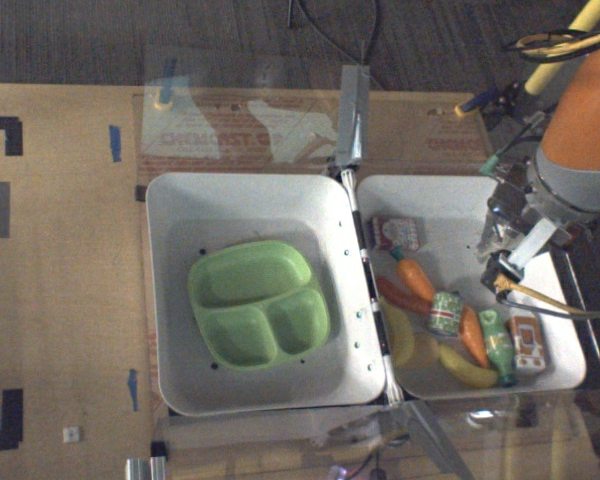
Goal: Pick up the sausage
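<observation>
The right bin holds the sausage, carrots, bananas and cartons, all left of and below the fingers. The left bin holds a green tray. I cannot tell how far the fingers are spread.

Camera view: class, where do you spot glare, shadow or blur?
Camera view: glare streaks the clear panel behind the bins; the green tray casts a soft shadow in the left bin; the arm looks blurred, the toy food fairly sharp.
</observation>
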`<state>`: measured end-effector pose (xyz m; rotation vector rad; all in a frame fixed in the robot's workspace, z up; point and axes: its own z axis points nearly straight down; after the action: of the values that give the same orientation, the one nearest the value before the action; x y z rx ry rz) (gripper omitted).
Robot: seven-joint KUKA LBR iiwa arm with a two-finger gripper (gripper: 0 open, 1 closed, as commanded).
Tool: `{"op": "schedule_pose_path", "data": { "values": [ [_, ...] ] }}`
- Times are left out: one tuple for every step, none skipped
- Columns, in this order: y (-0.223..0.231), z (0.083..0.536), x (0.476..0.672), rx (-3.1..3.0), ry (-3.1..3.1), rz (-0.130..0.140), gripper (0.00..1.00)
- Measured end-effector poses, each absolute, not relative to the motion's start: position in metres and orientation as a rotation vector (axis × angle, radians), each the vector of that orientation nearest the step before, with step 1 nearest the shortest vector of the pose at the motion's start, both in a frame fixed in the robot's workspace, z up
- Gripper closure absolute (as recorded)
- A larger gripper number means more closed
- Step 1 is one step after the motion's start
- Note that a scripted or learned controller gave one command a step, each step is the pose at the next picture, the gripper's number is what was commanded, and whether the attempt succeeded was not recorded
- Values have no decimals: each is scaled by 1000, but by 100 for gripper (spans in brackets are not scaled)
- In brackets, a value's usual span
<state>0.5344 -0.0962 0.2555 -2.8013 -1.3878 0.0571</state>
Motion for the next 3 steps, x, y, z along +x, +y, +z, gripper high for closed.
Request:
{"op": "schedule_pose_path", "data": {
  "values": [
    [-97,264,534,-2800,-1386,64,100],
    [-98,272,533,-2799,-1384,70,100],
    [-98,281,533,-2799,-1382,76,100]
  ]
}}
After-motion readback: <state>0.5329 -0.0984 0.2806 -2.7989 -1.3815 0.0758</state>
